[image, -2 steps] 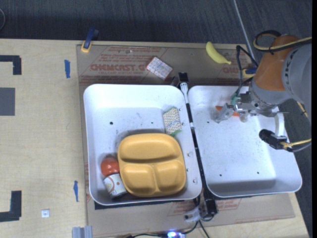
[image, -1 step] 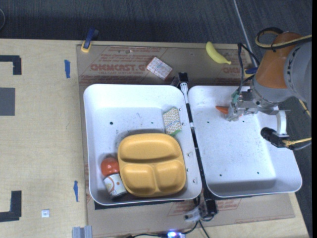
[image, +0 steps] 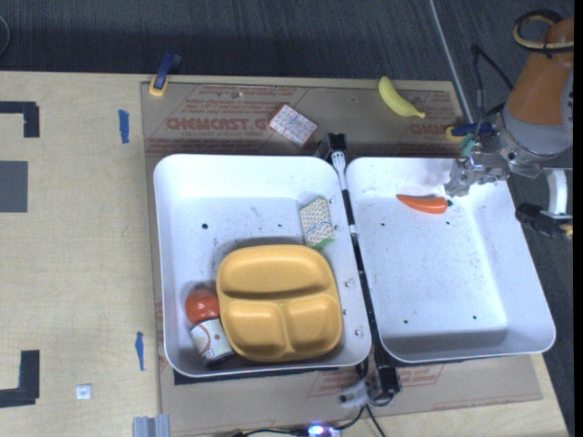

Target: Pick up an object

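Nearest to us, at the near edge of the left bin [image: 173, 244], stands a small orange-and-white bottle [image: 206, 324], touching the near-left corner of a yellow compartment tray [image: 277, 300] that fills most of that bin's near half.

From there we go to the gripper [image: 458, 181], which hangs over the far-right corner of the right bin [image: 492, 335], below the arm's orange band [image: 541, 87]. We cannot tell how it is set; its tip is too small and cluttered to read, and we see nothing held in it.

Just to its left, almost touching it, lies an orange carrot-shaped toy [image: 422, 203] on the bin floor, close to the far wall. This is the only thing in the right bin and, we judge, the thing to be picked. Its long axis runs left to right, with the thicker right end nearest the gripper and the point aimed toward the left bin. The coming move, as we read it, turns on that: a short shift left and slightly nearer, then a descent with the closing direction set across the toy, near to far.

Further out, a patterned packet [image: 316, 220] leans by the left bin's right wall. Beyond the bins, on the brown board [image: 219, 116], lie a small checked packet [image: 291, 125] and a yellow banana [image: 399, 99].
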`<state>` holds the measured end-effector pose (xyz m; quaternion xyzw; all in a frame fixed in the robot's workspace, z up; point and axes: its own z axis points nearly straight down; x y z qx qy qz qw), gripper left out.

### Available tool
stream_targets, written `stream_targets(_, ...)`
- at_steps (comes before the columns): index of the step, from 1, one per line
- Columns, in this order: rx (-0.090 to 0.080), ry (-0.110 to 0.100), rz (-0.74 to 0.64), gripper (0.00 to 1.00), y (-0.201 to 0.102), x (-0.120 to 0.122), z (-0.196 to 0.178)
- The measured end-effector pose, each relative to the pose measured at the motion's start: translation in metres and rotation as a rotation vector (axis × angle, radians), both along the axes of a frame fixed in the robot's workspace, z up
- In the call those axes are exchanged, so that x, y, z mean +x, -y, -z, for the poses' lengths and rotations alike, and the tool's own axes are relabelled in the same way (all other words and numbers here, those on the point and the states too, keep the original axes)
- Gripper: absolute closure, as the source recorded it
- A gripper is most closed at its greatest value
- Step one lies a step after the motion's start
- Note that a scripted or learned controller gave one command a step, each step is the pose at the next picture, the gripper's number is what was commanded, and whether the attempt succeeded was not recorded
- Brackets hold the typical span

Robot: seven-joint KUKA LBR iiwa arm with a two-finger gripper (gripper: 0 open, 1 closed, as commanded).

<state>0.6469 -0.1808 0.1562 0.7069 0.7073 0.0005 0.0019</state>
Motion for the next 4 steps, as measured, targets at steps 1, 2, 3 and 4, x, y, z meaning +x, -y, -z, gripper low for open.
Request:
stream_targets(1,0.000,-0.001,0.000,0.00,0.000,0.000,0.001)
stream_targets(2,0.003,-0.001,-0.002,0.00,-0.080,0.004,0.070)
stream_targets(3,0.001,0.002,-0.003,1.00,-0.079,0.005,0.059)
stream_targets(4,0.001,0.000,0.001,1.00,-0.077,-0.032,-0.046)
